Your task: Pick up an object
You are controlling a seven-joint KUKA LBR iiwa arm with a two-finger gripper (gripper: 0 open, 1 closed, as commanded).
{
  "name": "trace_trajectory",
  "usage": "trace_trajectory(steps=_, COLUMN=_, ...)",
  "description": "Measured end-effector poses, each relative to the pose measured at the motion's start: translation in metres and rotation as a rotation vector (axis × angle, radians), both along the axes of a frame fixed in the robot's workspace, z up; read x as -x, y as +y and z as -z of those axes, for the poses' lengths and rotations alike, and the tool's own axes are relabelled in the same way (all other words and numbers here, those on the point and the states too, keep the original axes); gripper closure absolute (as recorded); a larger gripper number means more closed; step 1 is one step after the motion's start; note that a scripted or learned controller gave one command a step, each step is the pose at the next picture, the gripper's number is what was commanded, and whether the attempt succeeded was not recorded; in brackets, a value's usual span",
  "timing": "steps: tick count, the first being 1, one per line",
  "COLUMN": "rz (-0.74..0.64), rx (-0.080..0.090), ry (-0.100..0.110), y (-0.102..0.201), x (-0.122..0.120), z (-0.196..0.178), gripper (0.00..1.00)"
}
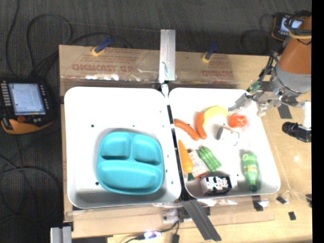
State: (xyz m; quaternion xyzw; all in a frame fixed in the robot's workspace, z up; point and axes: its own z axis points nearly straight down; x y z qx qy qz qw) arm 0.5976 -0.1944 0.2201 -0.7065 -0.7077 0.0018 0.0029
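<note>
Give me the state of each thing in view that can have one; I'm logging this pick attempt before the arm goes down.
gripper: above the right bin's far right corner, nothing seen between its fingers.
teal tray: flat in the left bin, compartments up.
green bottle: lying on its side, right bin.
tomato: resting in the right bin, near the gripper.
banana: lying beside the tomato.
carrot: lying by the bin's left wall.

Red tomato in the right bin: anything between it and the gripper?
Nothing visible. The gripper sits at the right bin's upper right, just above the red tomato. The yellow banana lies beside the tomato on its left, close enough to crowd a descent but not in the path.
</note>
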Motion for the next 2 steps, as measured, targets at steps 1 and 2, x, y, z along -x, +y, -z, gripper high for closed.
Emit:
trace_trajectory(steps=1, rz=-0.225, rx=-0.001, ry=0.000, y=-0.001, x=0.002, z=0.089, gripper=0.00)
trace_trajectory(steps=2, rz=-0.242, rx=0.001, ry=-0.004, y=-0.015, x=-0.023, z=0.121, gripper=0.00)
